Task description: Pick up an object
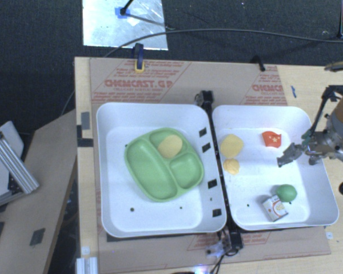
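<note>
Camera view: brown bench (pixel 177 76) bears two white bins (pixel 160 116), dark floor (pixel 34 27) around.

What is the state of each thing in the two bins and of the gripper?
green divided plate: flat in the left bin, holds one yellow piece.
two yellow pieces: loose in the right bin.
red item: loose, free.
green ball: touching the small box.
gripper: above the right bin, holding nothing.

Arm (pixel 342 136) cut off by right edge.
</note>
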Robot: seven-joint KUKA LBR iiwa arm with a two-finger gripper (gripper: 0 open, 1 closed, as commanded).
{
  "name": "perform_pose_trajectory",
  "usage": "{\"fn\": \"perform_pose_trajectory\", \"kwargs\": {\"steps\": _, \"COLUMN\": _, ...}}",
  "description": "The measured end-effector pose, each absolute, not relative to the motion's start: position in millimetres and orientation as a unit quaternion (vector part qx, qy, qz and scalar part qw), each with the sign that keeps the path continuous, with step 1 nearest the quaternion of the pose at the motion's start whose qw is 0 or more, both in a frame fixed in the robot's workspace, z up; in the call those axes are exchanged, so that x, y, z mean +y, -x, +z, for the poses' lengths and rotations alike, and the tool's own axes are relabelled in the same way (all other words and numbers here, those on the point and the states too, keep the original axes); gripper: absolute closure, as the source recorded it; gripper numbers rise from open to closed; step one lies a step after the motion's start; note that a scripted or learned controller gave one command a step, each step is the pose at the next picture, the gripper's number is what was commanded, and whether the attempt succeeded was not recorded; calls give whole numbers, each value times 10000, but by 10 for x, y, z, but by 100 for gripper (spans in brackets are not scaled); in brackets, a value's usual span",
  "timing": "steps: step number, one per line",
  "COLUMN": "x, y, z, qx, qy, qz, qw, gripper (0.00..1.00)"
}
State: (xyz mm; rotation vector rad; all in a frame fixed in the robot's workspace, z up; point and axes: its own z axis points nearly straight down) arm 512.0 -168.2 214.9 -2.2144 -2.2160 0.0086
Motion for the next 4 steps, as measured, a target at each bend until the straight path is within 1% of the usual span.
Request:
{"fn": "perform_pose_trajectory", "kwargs": {"steps": 1, "x": -1679, "y": -5147, "z": 2208, "qx": -7086, "qy": 7056, "qz": -4, "qw": -6, "gripper": 0}}
{"fn": "perform_pose_trajectory", "kwargs": {"steps": 2, "x": -1600, "y": -5213, "z": 1724, "qx": -7084, "qy": 7058, "qz": 3, "qw": 12, "gripper": 0}}
{"fn": "perform_pose_trajectory", "kwargs": {"steps": 3, "x": -1702, "y": -5221, "z": 1211, "qx": -7075, "qy": 7067, "qz": 5, "qw": 10, "gripper": 0}}
{"fn": "perform_pose_trajectory", "kwargs": {"steps": 4, "x": -1699, "y": -5224, "z": 826, "qx": -7075, "qy": 7067, "qz": 2, "qw": 8, "gripper": 0}}
